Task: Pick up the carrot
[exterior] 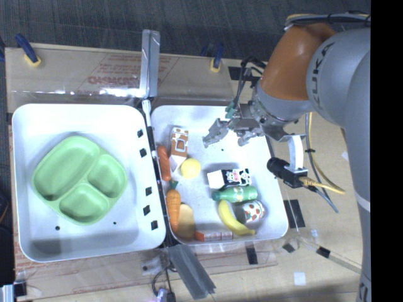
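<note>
Carrot (173, 205) lay at the right bin's (272, 168) left wall, near the front, beside a yellow ball (190, 167). Gripper (230, 133) hung over the bin's back part, well apart from the carrot, fingers spread, nothing between them.

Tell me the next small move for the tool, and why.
Probably shift the tool toward the right bin's left wall, above the carrot. The tool sits over the bin's upper part, apart from the carrot, which lies lower left beside a second orange piece.
</note>
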`<state>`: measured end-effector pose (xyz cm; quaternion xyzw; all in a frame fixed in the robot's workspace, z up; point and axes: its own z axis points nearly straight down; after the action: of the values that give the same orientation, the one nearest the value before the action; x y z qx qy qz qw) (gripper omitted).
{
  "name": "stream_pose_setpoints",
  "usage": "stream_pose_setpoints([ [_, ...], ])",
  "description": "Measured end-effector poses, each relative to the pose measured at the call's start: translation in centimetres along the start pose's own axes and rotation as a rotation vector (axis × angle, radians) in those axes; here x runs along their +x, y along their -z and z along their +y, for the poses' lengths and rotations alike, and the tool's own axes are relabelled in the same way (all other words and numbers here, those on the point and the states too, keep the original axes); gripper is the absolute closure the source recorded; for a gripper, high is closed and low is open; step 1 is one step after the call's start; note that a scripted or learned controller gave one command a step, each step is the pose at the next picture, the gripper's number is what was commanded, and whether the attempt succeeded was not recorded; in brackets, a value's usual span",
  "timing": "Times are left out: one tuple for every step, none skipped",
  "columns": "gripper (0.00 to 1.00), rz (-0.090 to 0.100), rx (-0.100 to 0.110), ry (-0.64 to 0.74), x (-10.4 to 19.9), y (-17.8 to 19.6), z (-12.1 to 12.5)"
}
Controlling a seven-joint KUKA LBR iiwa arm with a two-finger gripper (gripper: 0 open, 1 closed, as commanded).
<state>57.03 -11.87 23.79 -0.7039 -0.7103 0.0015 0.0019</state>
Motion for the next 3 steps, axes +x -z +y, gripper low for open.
stream_pose_setpoints([
  [0.0,0.0,0.0,-0.327,-0.2,-9.0,4.8],
  [0.0,-0.002,-0.042,-0.192,1.4,-13.1,-0.1],
  [0.0,0.001,-0.001,-0.005,2.3,-13.5,-7.3],
])
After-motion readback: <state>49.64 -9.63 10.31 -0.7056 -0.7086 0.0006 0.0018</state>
